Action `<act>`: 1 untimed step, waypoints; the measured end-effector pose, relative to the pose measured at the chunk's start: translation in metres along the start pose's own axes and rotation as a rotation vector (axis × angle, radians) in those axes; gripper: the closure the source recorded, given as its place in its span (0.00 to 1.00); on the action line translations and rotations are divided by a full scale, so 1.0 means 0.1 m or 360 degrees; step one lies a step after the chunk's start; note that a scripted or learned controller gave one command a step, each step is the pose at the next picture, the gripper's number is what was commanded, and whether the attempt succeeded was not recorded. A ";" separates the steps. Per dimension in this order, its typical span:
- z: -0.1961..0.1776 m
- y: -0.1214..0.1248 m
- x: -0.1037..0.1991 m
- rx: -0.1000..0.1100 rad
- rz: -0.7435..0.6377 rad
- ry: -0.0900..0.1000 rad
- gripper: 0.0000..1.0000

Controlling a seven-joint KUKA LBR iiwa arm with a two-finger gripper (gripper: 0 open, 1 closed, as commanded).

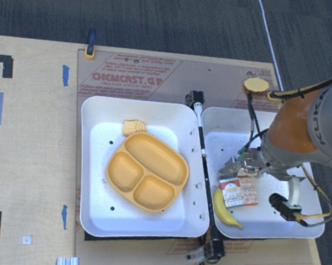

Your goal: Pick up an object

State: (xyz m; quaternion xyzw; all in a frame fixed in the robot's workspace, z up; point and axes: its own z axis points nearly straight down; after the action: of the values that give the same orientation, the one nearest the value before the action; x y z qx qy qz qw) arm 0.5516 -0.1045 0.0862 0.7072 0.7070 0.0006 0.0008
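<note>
Reaching: the arm [301, 129] leans in from the right over the right bin [269, 127], with the gripper [237, 165] low near that bin's middle.
Gripper state: from this angle it cannot be told whether it is clenched or released. Nothing is seen held in it.
Nearest objects: a red-and-white packet [239, 193] lies flat just in front of the gripper. A banana [226, 210] lies beside the packet, close to the bin's left wall.
Step in hand: probably lining up over the packet or the banana before going down.
Doing it well: the packet looks thin and flat, so a grip would have to catch one edge and could slide off. The banana is thicker and likely the easier pick, and closing across its narrow width, near the middle of its curve, should hold best.
Watch for: the banana sits near the wall and touches or nearly touches the packet, so a descent there risks nudging both.
Left bin [93, 152]: holds a yellow plate [147, 172] with three compartments. A small yellow brush-like piece [134, 126] sits at its far rim.
Surface: both bins are white, smooth and shallow, set side by side on a brown printed board [130, 75] on a pale wooden bench [26, 164].
Room: dark grey carpet [164, 14] lies beyond the bench. A yellow disc [256, 85] rests on the board behind the right bin.
</note>
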 end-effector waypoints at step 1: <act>-0.10 0.01 0.00 -0.0004 0.0001 -0.0001 1.00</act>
State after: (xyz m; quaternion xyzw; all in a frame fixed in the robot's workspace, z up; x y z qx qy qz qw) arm 0.5523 -0.1044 0.0962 0.7073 0.7069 0.0013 0.0020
